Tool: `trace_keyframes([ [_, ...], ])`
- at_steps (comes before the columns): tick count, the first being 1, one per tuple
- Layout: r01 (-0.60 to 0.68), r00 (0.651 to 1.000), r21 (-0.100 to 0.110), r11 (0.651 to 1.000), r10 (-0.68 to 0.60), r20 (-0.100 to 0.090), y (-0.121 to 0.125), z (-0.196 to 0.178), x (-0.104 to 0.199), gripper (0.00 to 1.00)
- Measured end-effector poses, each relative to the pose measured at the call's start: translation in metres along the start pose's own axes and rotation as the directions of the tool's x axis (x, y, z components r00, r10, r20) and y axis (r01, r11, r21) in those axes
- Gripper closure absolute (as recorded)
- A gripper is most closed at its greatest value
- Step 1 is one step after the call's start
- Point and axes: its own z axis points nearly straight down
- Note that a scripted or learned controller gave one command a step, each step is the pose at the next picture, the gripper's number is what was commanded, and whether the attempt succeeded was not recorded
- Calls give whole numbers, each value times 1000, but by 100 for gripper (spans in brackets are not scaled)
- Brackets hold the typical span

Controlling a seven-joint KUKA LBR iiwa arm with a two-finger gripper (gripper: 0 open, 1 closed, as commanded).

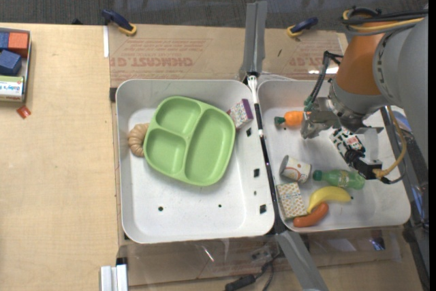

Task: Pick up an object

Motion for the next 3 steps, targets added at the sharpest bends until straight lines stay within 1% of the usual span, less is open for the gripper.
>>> trace_keyframes([
  [1,0,1000,1,1000,0,0,0,0,0,0],
  [2,-5,1000,2,1000,5,-2,-17,10,11,0],
  [3,-8,1000,0,1000,8,-2,-45,9,14,0],
])
